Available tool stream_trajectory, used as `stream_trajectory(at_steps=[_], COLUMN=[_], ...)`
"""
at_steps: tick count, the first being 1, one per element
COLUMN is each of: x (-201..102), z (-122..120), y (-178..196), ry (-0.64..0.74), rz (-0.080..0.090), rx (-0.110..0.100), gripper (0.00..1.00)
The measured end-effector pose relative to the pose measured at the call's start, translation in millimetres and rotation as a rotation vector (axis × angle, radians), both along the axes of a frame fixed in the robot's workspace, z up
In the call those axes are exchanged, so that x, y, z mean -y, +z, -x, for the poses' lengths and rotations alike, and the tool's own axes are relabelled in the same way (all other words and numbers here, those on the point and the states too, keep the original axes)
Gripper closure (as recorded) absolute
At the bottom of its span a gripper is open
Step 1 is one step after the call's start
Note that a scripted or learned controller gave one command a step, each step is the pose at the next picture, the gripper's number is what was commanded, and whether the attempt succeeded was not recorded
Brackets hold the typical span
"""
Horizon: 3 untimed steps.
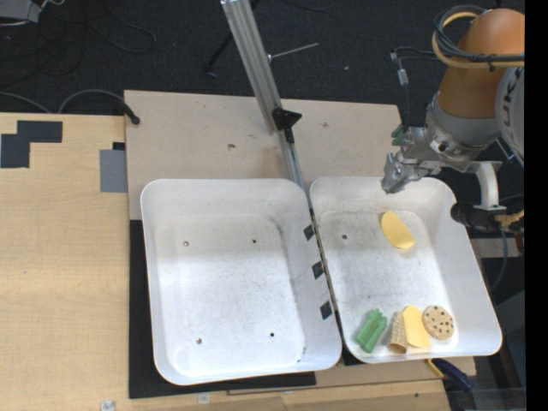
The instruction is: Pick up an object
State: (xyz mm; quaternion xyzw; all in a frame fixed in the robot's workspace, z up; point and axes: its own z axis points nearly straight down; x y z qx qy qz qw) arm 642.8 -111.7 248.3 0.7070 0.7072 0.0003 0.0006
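Observation:
In the right bin (pixel 462 255) a yellow oval piece (pixel 397 230) lies near the back. At the bin's front right corner sit a green ridged piece (pixel 372 330), a tan cone (pixel 398 335), a yellow wedge (pixel 416 326) and a round cookie with dark chips (pixel 437 321), close together. My gripper (pixel 396 176) hangs above the back rim of the right bin, a little behind and above the yellow oval piece. I see nothing between its fingers.
The left bin (pixel 171 204) sits beside the right one, with small black clips along the shared wall. A slanted aluminium post (pixel 261 75) rises behind the bins. Wooden bench lies to the left.

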Motion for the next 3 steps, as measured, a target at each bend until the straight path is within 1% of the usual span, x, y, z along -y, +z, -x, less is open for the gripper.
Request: stream_trajectory(at_steps=[1,3], x=[-54,-157], z=[-2,3], y=[-14,-34], ry=[0.003,0.003], rz=[-0.003,-0.002], rx=[-0.005,-0.007], gripper=[1.00,1.00])
